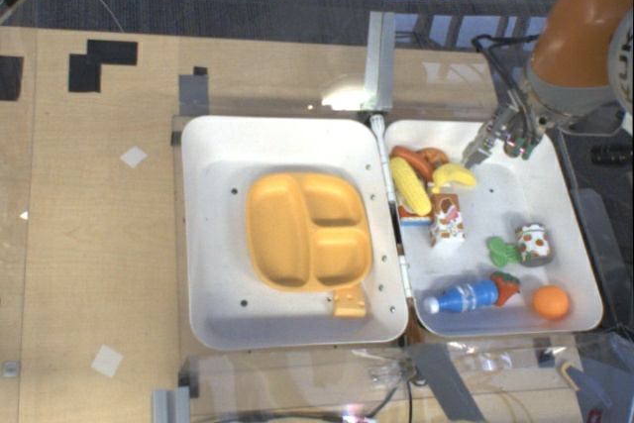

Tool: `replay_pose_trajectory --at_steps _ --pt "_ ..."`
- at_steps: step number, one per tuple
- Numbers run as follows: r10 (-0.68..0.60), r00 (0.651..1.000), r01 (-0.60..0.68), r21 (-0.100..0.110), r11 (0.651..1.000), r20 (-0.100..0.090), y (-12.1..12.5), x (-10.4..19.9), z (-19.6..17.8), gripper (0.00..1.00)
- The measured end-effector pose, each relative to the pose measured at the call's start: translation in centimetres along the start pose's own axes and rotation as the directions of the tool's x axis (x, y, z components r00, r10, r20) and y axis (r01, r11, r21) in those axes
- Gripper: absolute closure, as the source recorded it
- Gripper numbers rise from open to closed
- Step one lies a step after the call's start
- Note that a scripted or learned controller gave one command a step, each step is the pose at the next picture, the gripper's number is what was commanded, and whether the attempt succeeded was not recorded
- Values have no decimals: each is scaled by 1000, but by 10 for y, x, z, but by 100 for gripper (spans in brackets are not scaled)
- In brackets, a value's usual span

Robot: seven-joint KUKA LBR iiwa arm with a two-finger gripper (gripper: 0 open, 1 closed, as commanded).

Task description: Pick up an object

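Gripper (492, 146): you find it low over the far end of the right bin (584, 243), holding nothing; how far it is spread you cannot tell. Nearest item: toy banana (454, 176), just beside it toward the near-left, long axis running roughly left-right. Beyond that: corn cob (410, 186), upright small carton (447, 219). Left bin (213, 213): yellow divided tray (307, 229).
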State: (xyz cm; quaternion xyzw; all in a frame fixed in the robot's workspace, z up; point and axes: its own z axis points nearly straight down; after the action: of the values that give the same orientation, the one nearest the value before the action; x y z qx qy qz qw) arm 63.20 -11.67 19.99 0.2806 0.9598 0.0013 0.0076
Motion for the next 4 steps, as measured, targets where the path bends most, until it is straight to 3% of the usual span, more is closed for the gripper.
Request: replay_pose_trajectory --at_steps 1,2,3,4 --pt "66 998 -66 2 998 -2 -51 27 90 100" --pt "66 998 -66 3 998 -6 -52 28 92 0" --pt "61 998 -61 -1 998 3 -49 25 79 100" --pt "61 998 -61 -1 998 2 -49 26 79 0"
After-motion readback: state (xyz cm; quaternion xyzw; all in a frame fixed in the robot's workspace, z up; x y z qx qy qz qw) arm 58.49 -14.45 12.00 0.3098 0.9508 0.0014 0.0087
